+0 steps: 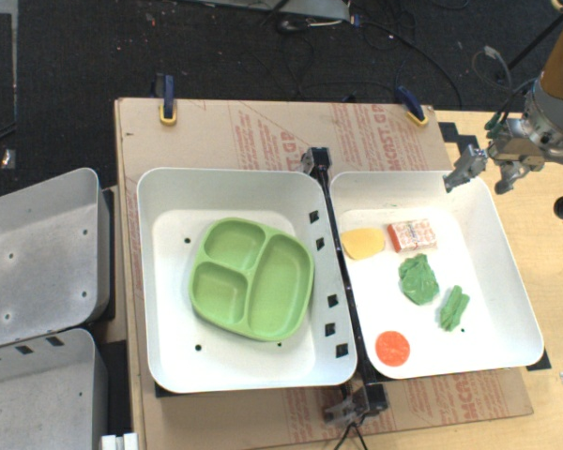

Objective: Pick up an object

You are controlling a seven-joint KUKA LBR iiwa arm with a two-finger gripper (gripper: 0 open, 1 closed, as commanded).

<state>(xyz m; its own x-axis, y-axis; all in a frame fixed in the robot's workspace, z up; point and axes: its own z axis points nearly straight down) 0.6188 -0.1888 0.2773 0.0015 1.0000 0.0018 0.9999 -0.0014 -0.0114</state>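
The right bin point(507, 279) holds a yellow rounded piece point(363, 243), a small red-and-white box point(412, 236), a crumpled green lump point(418, 279), a smaller green piece point(453, 307) and an orange-red disc point(392, 348). My gripper point(485, 175) hangs over the bin's far right corner, well above the objects. Its two fingers are spread apart with nothing between them.
The left bin point(164, 214) carries a green divided tray point(252, 277). A black divider with clips runs between the bins. Grey panels point(38, 251) lie off the bench at left. Clamps hold the cardboard base at its far edge.
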